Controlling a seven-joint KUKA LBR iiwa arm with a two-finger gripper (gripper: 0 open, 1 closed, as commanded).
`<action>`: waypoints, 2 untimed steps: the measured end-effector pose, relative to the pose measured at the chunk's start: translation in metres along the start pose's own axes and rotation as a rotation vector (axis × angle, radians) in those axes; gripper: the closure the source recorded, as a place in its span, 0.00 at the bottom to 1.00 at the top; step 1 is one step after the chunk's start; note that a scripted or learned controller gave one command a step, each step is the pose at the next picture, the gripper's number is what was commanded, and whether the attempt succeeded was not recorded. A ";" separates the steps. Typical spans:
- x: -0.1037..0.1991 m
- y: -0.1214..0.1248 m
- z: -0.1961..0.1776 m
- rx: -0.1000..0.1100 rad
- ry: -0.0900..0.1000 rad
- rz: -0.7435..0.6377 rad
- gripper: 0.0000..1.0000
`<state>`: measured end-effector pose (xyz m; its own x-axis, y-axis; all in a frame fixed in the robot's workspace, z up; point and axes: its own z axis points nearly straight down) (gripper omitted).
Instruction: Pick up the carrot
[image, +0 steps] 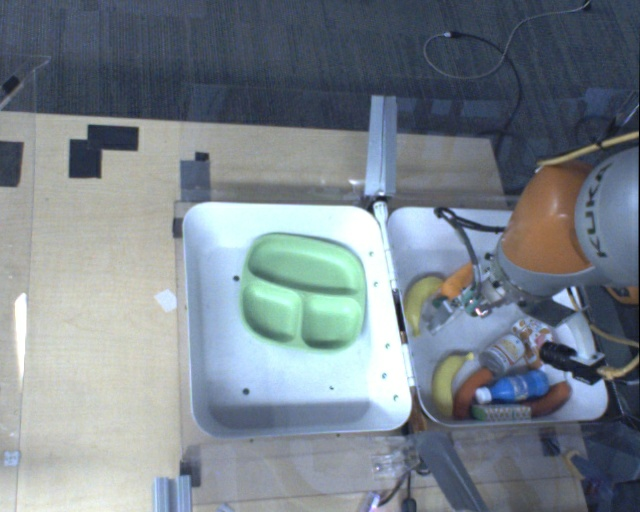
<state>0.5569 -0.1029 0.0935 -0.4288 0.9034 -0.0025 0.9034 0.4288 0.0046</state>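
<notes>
Arm (570, 225) lowered into the right bin (420, 235), gripper (455, 305) set by the carrot (461, 279).

2 white bins are seen side by side; the left bin (215, 330) is occupied by a green 3-part tray (303, 290). In the right bin, the orange carrot is found near the upper middle, just beside a yellow banana (422, 296). Whether the gripper is wide or narrow cannot be told. A second banana (449, 372), a sausage (470, 391), a blue bottle (512, 388) and a small jar (505, 352) are crowded along the near wall.
</notes>
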 end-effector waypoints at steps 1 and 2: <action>-0.046 0.029 0.003 -0.007 -0.006 -0.320 0.00; -0.045 0.031 -0.008 -0.011 -0.006 -0.320 1.00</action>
<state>0.6040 -0.1307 0.1022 -0.6909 0.7229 -0.0118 0.7227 0.6910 0.0136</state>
